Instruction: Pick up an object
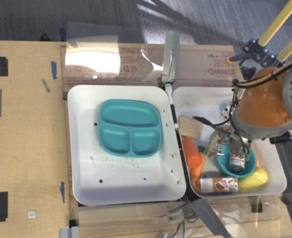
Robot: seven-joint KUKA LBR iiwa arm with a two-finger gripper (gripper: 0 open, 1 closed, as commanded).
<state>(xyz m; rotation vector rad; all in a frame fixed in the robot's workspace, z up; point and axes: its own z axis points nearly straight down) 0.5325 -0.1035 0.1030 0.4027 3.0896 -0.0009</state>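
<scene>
Objects clustered in right bin (277,182): blue bowl (231,167), yellow item (253,179), orange piece (192,155), labelled bottle (219,185), tan piece (189,126). Hand (239,155) lowered into blue bowl; finger state impossible to tell. Teal divided plate (129,128) alone in left bin (81,108). Nothing seen lifted; grasp and lift judged yet to come

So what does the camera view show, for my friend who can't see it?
A grey and orange robot arm reaches from the right into the right bin, its gripper down over a blue bowl among a yellow thing, a bottle and an orange thing. The left bin holds a teal tray.
</scene>
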